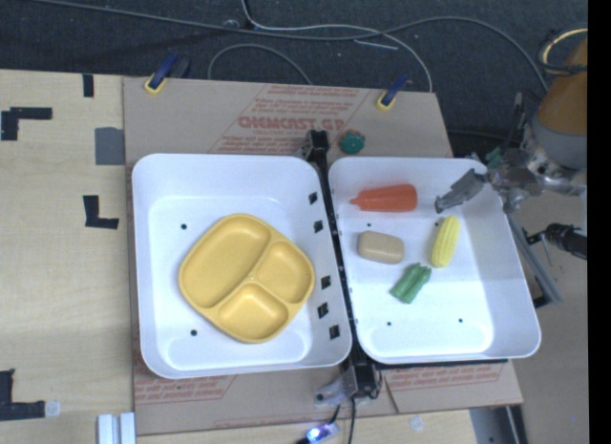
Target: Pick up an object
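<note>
The right bin [496,327] holds an orange carrot [384,199], a tan oval piece [380,246], a yellow corn cob [445,242] and a small green vegetable [410,283]. My gripper [479,198] hangs over the bin's far right corner, above and just right of the corn. Its fingers are spread open with nothing between them. One dark fingertip [452,198] points toward the gap between carrot and corn.
A yellow divided plate [246,278] lies in the left bin [153,242]. A small teal object [353,141] sits on the cardboard behind the bins. Black clips line the wall between the bins. Cables run across the dark floor behind.
</note>
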